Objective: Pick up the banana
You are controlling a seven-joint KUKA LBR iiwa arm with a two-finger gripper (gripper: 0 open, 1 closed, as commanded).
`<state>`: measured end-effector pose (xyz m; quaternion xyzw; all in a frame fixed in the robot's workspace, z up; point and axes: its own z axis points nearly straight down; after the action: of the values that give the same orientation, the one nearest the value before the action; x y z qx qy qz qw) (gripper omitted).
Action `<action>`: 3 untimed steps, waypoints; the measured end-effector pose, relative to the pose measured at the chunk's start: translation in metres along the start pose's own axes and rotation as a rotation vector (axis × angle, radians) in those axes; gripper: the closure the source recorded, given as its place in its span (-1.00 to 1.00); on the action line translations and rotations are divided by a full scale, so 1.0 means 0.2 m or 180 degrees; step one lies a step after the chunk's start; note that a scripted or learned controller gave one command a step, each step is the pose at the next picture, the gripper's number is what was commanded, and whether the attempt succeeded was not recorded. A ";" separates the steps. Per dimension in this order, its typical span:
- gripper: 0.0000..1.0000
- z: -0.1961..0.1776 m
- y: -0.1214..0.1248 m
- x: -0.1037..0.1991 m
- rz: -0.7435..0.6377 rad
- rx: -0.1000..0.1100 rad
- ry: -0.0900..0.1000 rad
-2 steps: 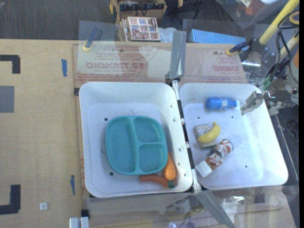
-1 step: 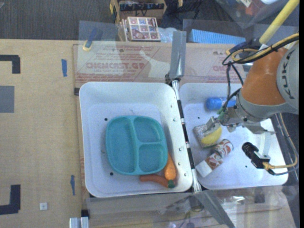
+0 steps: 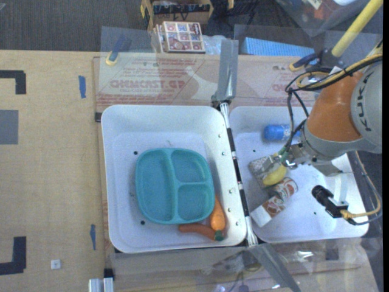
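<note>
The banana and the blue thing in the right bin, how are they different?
The banana is yellow and elongated; the blue object is short and rounded. The banana lies right under the hand among other items, while the blue object sits apart nearer the far wall. Both lie in the right bin.

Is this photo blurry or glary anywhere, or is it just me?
In the camera view, the white bins look bright and washed out; the gripper by the banana is soft; the teal tray is fairly crisp.
</note>
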<state>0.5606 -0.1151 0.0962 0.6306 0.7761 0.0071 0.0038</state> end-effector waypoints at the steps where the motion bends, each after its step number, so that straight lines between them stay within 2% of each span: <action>1: -1.00 -0.28 -0.15 -0.10 -0.1223 0.0038 -0.0009; 2: -1.00 0.00 0.09 -0.09 -0.1657 0.0013 -0.0025; 3: 1.00 -0.06 0.11 -0.10 -0.1644 -0.0036 -0.0070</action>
<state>0.5853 -0.1311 0.1094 0.4115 0.9112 0.0033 0.0174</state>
